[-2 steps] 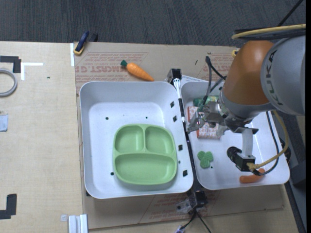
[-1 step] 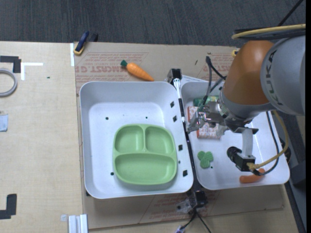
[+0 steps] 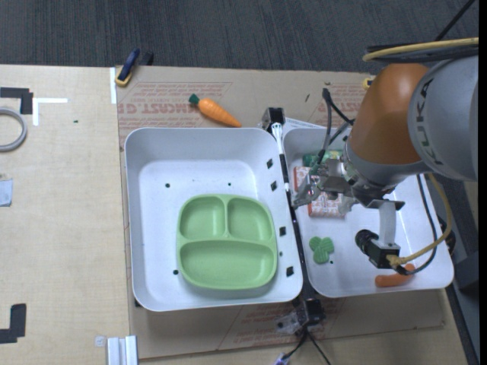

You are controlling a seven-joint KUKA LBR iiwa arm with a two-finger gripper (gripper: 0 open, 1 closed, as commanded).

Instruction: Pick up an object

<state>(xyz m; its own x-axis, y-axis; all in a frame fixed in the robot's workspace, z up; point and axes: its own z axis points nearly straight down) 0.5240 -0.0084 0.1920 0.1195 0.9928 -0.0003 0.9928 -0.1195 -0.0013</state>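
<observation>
The arm (image 3: 411, 120) covers much of the right bin (image 3: 426, 280) and runs off the right edge, its wrist hiding part of the red-and-white packet (image 3: 326, 204) and the green item (image 3: 310, 159), while an orange piece (image 3: 390, 280) is half-hidden by cables.

Grey KUKA-lettered arm (image 3: 449, 112) with orange band (image 3: 388, 112), black cables (image 3: 332, 124).

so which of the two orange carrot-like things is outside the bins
The carrot with the green top, lying on the cardboard above the left bin. The other orange piece lies inside the right bin, at its lower edge.
</observation>
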